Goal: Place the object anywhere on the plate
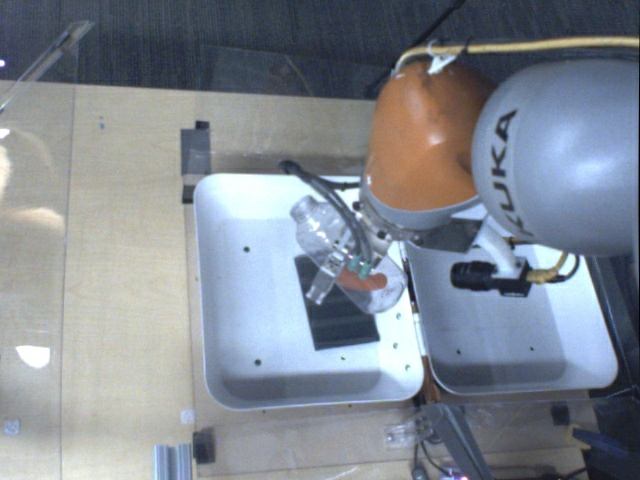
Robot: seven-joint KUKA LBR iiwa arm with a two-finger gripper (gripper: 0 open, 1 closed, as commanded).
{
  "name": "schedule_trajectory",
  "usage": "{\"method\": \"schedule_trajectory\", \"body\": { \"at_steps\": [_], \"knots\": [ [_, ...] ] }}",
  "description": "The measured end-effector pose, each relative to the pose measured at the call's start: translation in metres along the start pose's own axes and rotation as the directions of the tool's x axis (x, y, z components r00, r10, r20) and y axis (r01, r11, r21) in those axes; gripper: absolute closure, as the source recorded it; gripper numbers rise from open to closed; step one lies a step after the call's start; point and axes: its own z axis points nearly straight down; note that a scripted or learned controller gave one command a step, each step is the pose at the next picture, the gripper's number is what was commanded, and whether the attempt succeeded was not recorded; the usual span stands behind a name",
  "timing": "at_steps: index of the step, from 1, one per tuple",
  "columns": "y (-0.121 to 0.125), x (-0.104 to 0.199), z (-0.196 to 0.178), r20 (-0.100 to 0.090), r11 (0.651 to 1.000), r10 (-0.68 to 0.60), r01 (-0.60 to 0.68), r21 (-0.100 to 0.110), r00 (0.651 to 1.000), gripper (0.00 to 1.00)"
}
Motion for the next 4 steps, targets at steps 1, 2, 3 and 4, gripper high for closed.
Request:
{"method": "schedule_trajectory", "body": {
  "at_steps": [1,2,3,4],
  "knots": [
    [-0.037,-0.074,0.038,-0.003,0.999,-0.044,0.044,0.006,0.999,1.00],
    [-0.037,-0.074,0.038,-0.003,0.999,-0.044,0.044,0.006,0.999,0.00],
    [-0.040,-0.030,0.061,-0.004,0.988,-0.154,0.154,0.005,0.988,0.00],
    [-0.038,-0.032,0.050,0.001,0.988,-0.154,0.154,0.000,0.988,1.00]
  ]
}}
